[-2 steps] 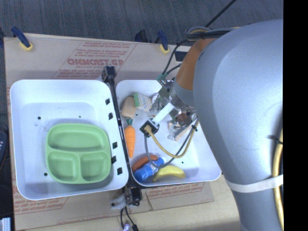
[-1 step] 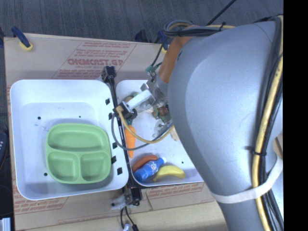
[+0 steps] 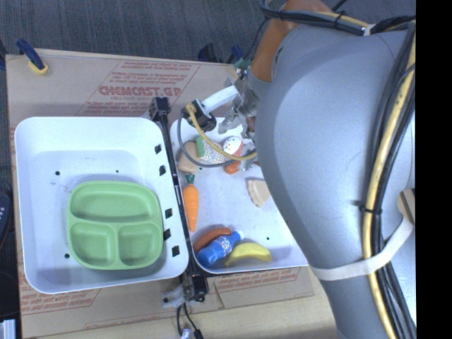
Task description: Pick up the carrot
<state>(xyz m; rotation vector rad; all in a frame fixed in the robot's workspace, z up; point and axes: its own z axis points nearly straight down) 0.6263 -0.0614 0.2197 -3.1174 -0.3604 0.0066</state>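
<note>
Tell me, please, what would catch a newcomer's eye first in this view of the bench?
The big grey arm dominates the right side, looming over the right bin and hiding much of it. Next comes the green divided plate, alone in the left bin. Then the bright toys in the right bin: the orange carrot along its left wall, and a yellow banana beside a blue item at the near edge.

The broad, smooth grey arm point(image 3: 332, 154) wore an orange band point(image 3: 272, 37) near its wrist. Black and yellow cables point(image 3: 385, 154) ran along it — one white strap point(image 3: 367, 256) cinched them.
</note>
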